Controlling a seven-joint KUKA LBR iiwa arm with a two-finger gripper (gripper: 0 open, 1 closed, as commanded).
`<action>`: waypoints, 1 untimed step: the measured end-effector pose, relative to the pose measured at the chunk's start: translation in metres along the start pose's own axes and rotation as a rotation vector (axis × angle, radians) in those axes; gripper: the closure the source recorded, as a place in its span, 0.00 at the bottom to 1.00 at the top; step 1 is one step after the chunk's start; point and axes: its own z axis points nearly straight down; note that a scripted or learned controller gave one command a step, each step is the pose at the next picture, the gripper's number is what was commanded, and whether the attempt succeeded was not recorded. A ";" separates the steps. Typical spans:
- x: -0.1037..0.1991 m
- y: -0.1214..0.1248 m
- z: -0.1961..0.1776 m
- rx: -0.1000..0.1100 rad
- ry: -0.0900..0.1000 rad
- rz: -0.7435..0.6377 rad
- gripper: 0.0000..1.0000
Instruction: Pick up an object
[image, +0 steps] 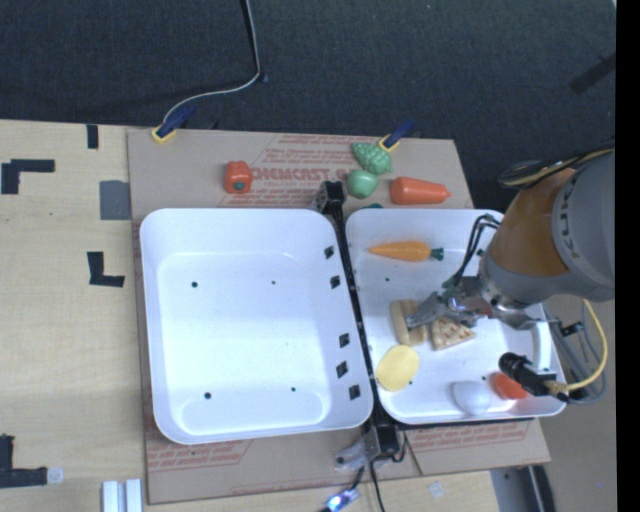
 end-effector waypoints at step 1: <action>0.002 0.002 -0.011 -0.001 0.003 -0.003 1.00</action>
